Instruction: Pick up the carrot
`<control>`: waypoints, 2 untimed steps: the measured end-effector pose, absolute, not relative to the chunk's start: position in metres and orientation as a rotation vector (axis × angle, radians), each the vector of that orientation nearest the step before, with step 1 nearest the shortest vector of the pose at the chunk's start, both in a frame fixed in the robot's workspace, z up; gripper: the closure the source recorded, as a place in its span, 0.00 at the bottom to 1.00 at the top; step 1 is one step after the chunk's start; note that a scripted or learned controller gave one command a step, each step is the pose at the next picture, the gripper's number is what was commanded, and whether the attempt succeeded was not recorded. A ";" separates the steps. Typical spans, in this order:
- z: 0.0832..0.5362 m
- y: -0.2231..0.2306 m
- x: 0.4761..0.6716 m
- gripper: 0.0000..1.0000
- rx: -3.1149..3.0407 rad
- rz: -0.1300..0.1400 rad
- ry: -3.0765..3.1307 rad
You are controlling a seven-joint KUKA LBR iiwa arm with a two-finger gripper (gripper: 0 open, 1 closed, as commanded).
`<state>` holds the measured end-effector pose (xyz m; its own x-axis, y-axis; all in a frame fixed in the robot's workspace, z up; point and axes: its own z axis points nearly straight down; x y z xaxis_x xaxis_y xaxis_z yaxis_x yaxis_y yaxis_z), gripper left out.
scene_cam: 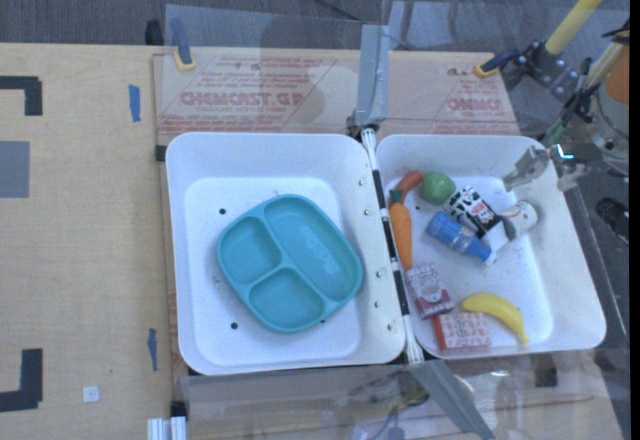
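Hovering at the right edge of the frame, over the right white plastic bin's [585, 313] upper rim, my grey two-finger gripper [538, 166] carries nothing, though whether it is spread or closed I cannot tell. The slim orange carrot [401, 233] lies along that bin's left wall, well apart. This looks like the approach step: next I must cross leftward and descend.

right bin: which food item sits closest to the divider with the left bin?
The carrot. It lies lengthwise along the right bin's left wall, orange with a green top. The green apple and banana sit farther right.
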<state>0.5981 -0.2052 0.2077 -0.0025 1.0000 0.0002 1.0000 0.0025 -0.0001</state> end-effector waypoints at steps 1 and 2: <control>0.089 -0.178 0.554 0.00 -2.338 -0.002 -2.102; 0.104 -0.104 0.539 0.00 -2.322 0.012 -2.143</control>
